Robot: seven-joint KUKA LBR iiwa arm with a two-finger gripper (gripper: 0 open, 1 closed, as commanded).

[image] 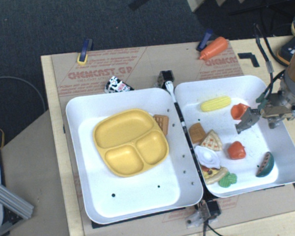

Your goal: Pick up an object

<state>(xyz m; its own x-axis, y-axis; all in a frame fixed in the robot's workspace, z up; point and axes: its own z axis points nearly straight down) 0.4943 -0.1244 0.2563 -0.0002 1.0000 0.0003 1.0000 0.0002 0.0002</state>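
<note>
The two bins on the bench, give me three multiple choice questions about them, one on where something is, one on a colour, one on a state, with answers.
1. Where does the corn cob lie?
A. in the left bin
B. in the right bin, near its far edge
C. on the bench outside the bins

2. What colour is the divided plate in the left bin?
A. yellow
B. blue
C. red

3. How does the divided plate lie?
A. upside down
B. standing on its edge
C. flat, hollows up

Answers: 1 B, it rests on the right bin's white floor by the far wall. 2 A, the whole plate is yellow. 3 C, its three hollows face the camera.
</note>
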